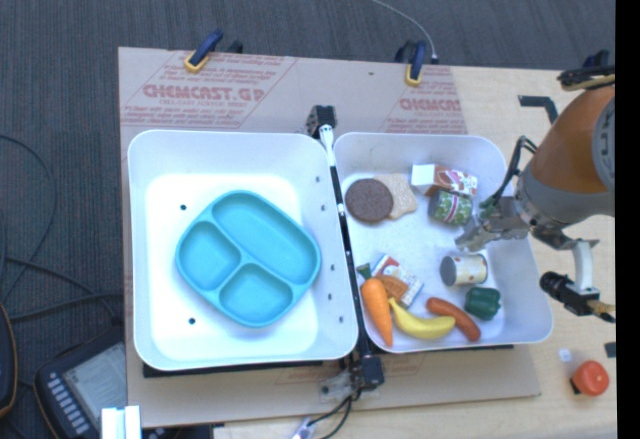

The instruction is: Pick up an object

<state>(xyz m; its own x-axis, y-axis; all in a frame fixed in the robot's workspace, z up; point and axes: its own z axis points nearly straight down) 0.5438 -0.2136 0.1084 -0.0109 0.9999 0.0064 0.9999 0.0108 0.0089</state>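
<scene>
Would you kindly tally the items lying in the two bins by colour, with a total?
Blue: 1, divided plate
Orange: 2, carrot, sausage
Yellow: 1, banana
Green: 2, pepper, jar
Brown: 1, cookie
Tan: 2, can, cracker
White: 2, cube, packet
Total: 11

A: L bin (140, 227): one blue divided plate (248, 258), centred.
B: R bin (520, 322): brown cookie (369, 199), carrot (376, 312), banana (422, 323), green pepper (483, 302), small can (465, 270) on its side.
A: Gripper (484, 230) low over R bin, just above can, beside green-labelled packet (452, 204).
</scene>
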